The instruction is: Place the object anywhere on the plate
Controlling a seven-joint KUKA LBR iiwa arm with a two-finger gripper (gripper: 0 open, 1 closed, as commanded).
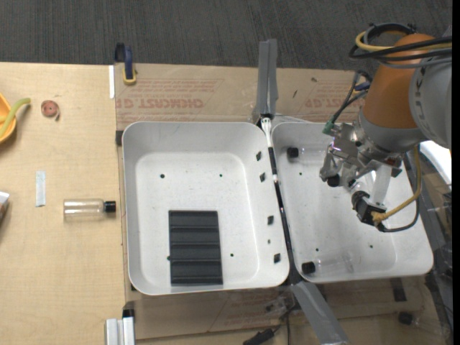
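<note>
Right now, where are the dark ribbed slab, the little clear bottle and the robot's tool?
dark ribbed slab (195, 248), camera view, its middle ridge.
clear bottle (84, 208), camera view, mid-body.
tool (336, 169), camera view, its tip region.

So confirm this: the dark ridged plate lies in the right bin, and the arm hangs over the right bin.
Wrong on the plate. In the camera view the dark ridged plate lies in the left bin. The arm does hang over the right bin.

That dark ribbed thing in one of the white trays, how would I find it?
Start at the left white bin. Near its front edge lies a black rectangular slab with grooves running across it. It is the large dark piece on that bin's floor.
</note>
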